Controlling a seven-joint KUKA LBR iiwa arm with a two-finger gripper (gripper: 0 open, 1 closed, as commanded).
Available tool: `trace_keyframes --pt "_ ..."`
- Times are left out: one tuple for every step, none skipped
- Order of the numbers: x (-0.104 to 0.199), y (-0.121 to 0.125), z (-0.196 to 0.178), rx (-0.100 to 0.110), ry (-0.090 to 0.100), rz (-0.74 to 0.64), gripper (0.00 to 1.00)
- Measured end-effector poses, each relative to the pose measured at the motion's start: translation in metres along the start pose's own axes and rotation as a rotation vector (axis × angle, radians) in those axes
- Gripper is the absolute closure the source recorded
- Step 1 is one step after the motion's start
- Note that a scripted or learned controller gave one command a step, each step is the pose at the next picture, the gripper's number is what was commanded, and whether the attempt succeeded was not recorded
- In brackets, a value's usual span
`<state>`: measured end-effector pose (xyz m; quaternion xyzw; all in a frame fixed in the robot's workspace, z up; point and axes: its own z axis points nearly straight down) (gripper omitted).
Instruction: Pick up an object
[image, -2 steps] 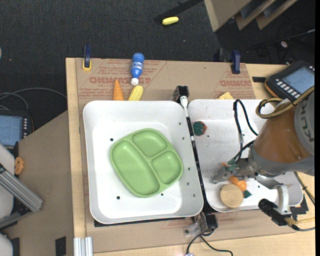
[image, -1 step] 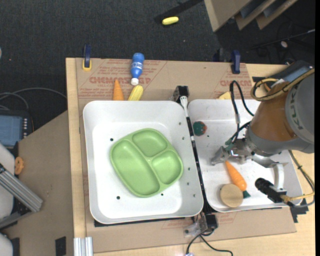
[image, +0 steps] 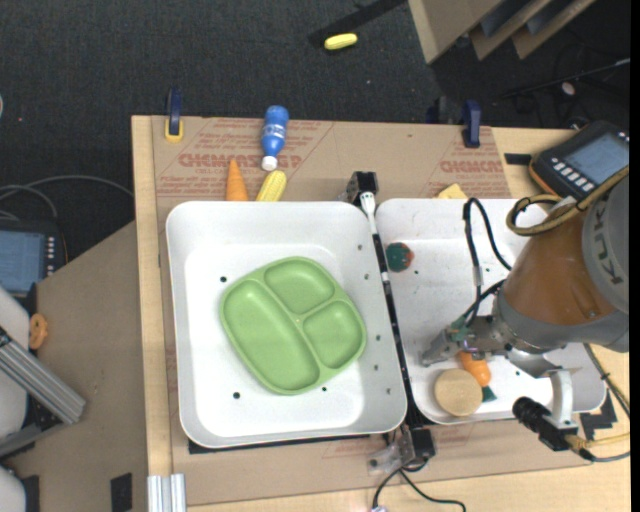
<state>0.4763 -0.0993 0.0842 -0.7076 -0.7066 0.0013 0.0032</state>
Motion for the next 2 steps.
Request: trace_keyframes --pt "-0.002 0.003 -0.011 -0.01 -0.006 0.001 1.0" --pt "0.056 0.102 -0.108 -0.025 -0.002 -0.012 1.0"
